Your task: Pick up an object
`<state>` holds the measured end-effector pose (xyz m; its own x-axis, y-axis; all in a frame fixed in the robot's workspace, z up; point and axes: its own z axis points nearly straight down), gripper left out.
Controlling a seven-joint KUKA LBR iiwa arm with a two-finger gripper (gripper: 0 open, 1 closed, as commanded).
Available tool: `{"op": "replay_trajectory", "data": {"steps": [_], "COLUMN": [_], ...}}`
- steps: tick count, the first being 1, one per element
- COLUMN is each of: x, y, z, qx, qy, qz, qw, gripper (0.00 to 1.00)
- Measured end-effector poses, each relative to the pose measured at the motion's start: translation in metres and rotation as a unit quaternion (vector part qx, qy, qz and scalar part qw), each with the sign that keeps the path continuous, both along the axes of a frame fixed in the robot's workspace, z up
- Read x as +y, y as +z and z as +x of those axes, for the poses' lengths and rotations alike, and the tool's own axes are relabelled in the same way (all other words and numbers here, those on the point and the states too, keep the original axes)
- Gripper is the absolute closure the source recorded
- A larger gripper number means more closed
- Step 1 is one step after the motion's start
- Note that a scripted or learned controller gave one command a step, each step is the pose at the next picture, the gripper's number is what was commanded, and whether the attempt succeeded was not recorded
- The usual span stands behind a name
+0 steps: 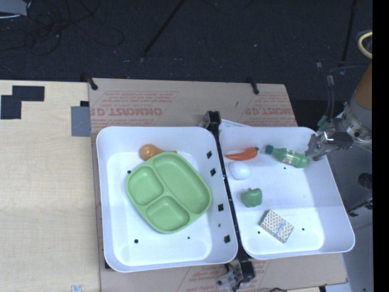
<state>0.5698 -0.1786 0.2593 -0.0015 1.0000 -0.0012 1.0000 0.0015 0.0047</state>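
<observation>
The right bin [328, 224] holds an orange carrot-like piece [242, 154], a white ball [240, 171], a small green pepper [251, 196], a green bottle [288, 157] lying on its side, and a patterned flat packet [276, 225]. My gripper [317, 146] hangs over the bin's far right rim, just beside the right end of the green bottle. Whether it touches the bottle is unclear. Nothing visibly sits in the gripper.
The left bin [115, 236] carries a green divided plate [168, 191] with an orange object [149, 151] partly hidden behind it. A black divider [222, 193] joins the bins. Cardboard [170, 105] lies beneath them, with a wooden bench [42, 193] to the left.
</observation>
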Motion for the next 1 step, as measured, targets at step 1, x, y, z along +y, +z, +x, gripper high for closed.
{"op": "replay_trajectory", "data": {"steps": [1], "x": [0.0493], "y": [-0.0136], "z": [0.006], "qx": [0.004], "qy": [0.001], "qz": [0.0013], "qw": [1.0], "gripper": [1.0]}}
